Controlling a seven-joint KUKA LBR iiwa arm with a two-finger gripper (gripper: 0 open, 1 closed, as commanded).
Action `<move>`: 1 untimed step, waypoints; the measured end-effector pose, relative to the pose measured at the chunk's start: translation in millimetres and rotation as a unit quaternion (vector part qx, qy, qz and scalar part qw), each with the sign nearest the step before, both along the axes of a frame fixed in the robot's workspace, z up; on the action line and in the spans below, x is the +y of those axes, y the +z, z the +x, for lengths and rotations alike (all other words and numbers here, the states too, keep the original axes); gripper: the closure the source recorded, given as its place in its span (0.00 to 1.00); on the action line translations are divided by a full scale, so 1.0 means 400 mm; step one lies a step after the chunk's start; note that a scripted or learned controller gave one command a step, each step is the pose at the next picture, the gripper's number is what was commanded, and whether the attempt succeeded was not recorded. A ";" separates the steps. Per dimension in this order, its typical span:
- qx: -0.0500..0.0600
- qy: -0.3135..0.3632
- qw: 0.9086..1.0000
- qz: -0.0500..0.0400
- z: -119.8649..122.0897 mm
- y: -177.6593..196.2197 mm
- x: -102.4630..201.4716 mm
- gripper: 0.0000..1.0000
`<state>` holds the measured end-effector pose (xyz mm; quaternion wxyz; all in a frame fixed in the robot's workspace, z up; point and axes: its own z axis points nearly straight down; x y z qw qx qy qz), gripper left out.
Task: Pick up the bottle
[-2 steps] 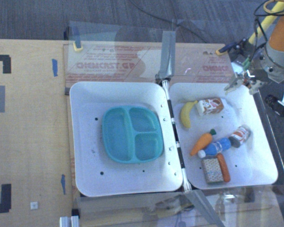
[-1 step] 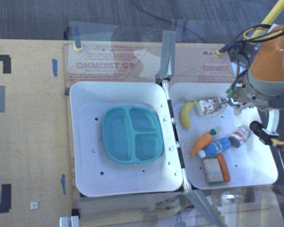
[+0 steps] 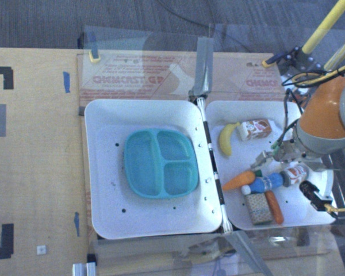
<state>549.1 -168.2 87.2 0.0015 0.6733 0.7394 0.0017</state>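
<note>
Two white bins sit on the surface; the bottle [image 3: 265,183] lies in the right bin [image 3: 241,211], between a carrot [image 3: 239,180] and the claw [image 3: 282,157]. Whether the claw is open cannot be told. It should descend squarely across the bottle's body, avoiding the carrot.

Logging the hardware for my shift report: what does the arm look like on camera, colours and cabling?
The arm has a rounded orange band above a grey wrist, with black cables looping beside it. The gripper is a small grey metal assembly.
</note>
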 end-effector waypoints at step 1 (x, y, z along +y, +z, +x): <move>-0.002 -0.026 1.000 -0.001 -0.135 0.001 0.029 0.00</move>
